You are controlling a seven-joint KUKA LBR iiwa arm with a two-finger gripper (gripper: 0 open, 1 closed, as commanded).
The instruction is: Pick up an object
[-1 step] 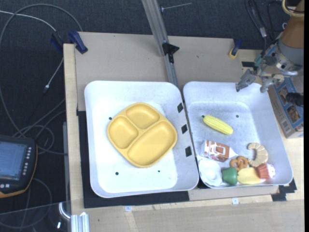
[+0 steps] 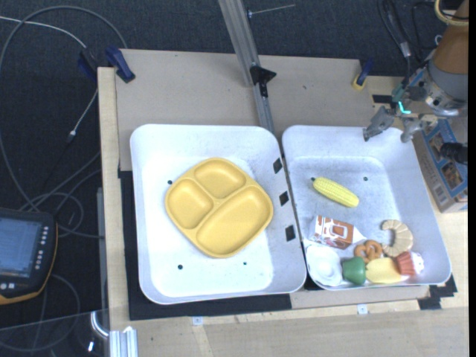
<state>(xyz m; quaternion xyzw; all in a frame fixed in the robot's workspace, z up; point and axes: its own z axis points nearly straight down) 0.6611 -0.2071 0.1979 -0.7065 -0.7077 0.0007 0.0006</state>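
Nothing picked yet: hand (image 2: 392,127) hangs spread and empty over the right bin's (image 2: 439,236) far edge, corn cob (image 2: 335,192) untouched.

Two shallow white bins sit side by side on the bench. The left bin (image 2: 149,199) holds a yellow divided plate (image 2: 219,207) near its centre. In the right bin (image 2: 416,192), a corn cob (image 2: 335,192) lies alone in the middle, while a cluster fills the lower part: a small carton (image 2: 332,232), a pretzel (image 2: 369,250), a croissant (image 2: 397,236), a green item (image 2: 355,271), a yellow item (image 2: 384,273) and a red item (image 2: 405,262). At the upper right of the frame, the gripper (image 2: 394,127) hangs over the right bin's upper edge, its fingers spread apart with nothing between them.
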